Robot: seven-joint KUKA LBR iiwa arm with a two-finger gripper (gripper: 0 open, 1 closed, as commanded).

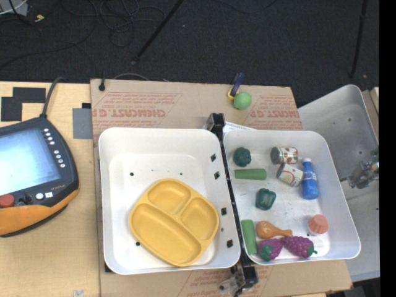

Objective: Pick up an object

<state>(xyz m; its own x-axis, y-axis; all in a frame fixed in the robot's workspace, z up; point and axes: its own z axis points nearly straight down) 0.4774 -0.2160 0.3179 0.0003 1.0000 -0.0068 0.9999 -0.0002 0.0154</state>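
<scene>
Only legible text: red print on the cardboard sheet (142, 107) under the bins, upside down, looks like "CHEMCAST GP". Repeats at top right, partly hidden. Bottle and can labels too small to read

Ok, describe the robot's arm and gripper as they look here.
At the view's right edge, beyond the right bin, sits a small pale grey, shiny metallic piece with darker joints, probably the gripper. It is too small and blurred to make out cables, markings or its finer shape.
</scene>
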